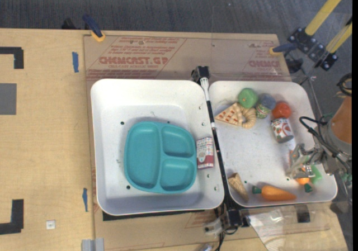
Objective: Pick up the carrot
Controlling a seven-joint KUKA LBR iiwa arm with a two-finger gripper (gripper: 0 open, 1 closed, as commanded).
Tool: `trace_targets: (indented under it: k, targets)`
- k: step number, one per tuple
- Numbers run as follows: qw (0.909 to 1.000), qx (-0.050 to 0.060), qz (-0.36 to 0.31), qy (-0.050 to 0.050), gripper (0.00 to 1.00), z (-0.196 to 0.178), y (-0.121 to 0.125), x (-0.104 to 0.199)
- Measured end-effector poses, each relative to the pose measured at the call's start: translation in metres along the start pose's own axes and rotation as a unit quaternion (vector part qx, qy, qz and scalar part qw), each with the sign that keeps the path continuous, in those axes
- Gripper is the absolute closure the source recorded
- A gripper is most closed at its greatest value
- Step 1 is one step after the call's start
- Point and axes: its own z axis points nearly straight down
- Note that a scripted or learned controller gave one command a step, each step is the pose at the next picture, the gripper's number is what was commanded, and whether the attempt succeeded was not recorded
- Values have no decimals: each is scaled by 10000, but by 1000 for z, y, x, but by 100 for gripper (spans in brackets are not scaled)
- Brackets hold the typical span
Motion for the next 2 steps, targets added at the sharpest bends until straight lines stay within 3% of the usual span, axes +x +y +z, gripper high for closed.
trace_targets:
  k: [1,2]
  targets:
    - [9892,11,1469,11,100,0,45,-30]
    - [9730,-16,2306,124,100,-31,98,2]
